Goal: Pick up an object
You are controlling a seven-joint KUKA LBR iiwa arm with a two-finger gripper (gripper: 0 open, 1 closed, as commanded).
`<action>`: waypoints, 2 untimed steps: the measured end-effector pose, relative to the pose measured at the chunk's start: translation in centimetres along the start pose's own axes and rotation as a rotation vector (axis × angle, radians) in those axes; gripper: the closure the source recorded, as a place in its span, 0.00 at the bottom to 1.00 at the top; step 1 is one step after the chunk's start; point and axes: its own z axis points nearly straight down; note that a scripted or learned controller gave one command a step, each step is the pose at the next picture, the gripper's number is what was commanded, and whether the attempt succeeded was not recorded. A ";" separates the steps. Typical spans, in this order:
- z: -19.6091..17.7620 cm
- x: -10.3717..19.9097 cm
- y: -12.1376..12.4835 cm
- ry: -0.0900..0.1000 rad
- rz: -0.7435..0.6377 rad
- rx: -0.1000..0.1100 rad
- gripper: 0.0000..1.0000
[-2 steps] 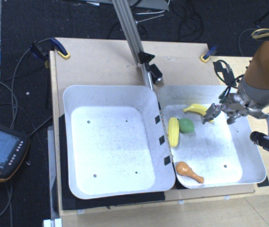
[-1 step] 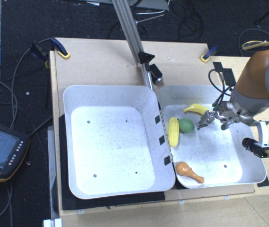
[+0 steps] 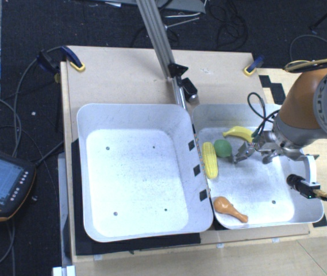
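1. We see the arm [image 3: 310, 105] entering from the right edge of the frame, its orange band above the wrist, reaching down into the right bin [image 3: 278, 211].
2. The gripper [image 3: 242, 154] sits low over the upper middle of the right bin, pointing toward the frame's left. Its fingers look slightly parted, and nothing lies between them.
3. A green ball [image 3: 223, 148] lies just left of the fingertips, near but not visibly touching them.
4. A banana [image 3: 239, 133] lies just above the gripper, beside the ball's upper right.
5. A corn cob [image 3: 210, 159] lies lengthwise along the left wall of the right bin, just beside the ball on its left.
6. An orange gourd [image 3: 230, 208] rests at the lower left of the right bin, well apart from the gripper.
7. The left bin [image 3: 94, 119] takes up the centre left of the frame; its right rim overlaps the right bin's left rim.
8. A metal rail [image 3: 157, 33] runs at a slant from the top centre down to the gap between the bins.
9. A handheld pendant [image 3: 2, 183] lies on the floor at the left edge of the frame.
10. Two clamps [image 3: 74, 59] hold the board's upper corners.
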 end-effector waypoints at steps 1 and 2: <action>-1.2 0.0 0.1 -0.001 0.000 -0.003 1.00; -7.2 -0.7 0.4 -0.002 0.001 -0.007 1.00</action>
